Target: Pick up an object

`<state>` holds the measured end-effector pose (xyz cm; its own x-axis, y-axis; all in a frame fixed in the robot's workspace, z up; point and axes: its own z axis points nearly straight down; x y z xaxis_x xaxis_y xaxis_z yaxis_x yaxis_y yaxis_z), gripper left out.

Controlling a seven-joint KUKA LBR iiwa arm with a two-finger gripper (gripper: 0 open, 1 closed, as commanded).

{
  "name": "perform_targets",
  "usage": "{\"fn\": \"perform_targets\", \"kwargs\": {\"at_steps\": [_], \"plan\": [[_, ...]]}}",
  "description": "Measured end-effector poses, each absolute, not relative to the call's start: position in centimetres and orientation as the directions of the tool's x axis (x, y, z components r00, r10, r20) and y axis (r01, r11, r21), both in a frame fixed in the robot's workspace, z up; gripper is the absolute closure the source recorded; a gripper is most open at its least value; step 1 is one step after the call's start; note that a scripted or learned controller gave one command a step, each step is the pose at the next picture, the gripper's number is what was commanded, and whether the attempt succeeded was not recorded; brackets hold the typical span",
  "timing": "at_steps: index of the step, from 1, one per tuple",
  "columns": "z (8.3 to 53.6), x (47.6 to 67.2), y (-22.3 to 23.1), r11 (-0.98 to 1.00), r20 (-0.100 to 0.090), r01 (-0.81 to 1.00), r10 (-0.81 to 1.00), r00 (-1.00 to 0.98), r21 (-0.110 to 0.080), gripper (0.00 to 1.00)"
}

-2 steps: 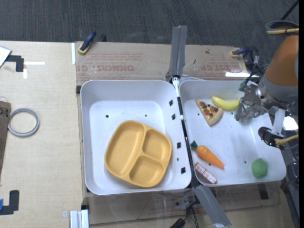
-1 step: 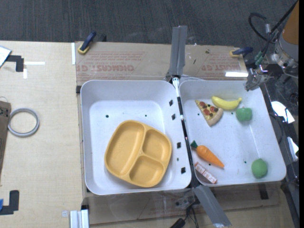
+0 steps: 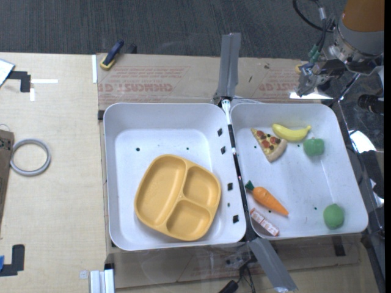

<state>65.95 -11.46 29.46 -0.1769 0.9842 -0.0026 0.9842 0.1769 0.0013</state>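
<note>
The right bin (image 3: pixel 342 133) holds a yellow banana (image 3: pixel 291 131), a pizza slice (image 3: pixel 269 143), a green round item (image 3: pixel 313 146), an orange carrot (image 3: pixel 269 200), a second green ball (image 3: pixel 333 215) and a small red-and-white packet (image 3: pixel 264 221) near the front edge. My gripper (image 3: pixel 308 78) hangs above the bench just beyond the right bin's far edge, away from all the objects. Nothing shows between its fingers.
The left bin (image 3: pixel 122 127) holds a yellow divided plate (image 3: pixel 177 196). A roll of tape (image 3: pixel 29 157) lies on the bench at the left. A blue-and-yellow tool (image 3: pixel 112 54) rests at the back. A grey divider post (image 3: pixel 229 66) rises between the bins.
</note>
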Motion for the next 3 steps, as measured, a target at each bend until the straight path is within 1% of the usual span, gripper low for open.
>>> {"fn": "perform_targets", "kwargs": {"at_steps": [1,2,3], "plan": [[29.5,65.9,-11.5,0.177,-0.003,0.984,0.984,-0.177,0.001,0.00],[13.3,65.4,-16.3,0.380,-0.001,0.925,0.925,-0.380,0.000,0.00],[10.0,65.9,-20.5,0.382,-0.002,0.924,0.924,-0.382,0.003,0.00]]}}
